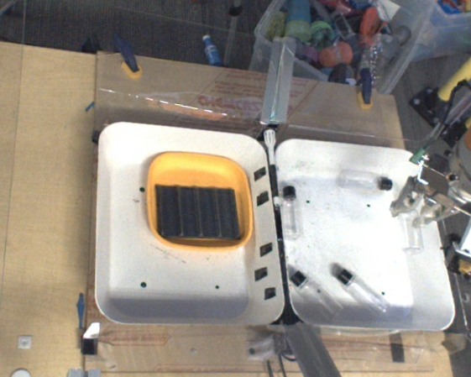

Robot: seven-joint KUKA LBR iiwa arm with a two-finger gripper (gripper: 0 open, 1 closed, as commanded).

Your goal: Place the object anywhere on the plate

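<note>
Claw hovers over the right bin's far right edge; its grip is unreadable.

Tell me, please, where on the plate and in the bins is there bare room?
The dark ridged block covers most of the orange plate, leaving a bare strip along its far rim. The left bin is bare in front of the plate. The right bin is crowded: clear syringes and the gripper.
</note>
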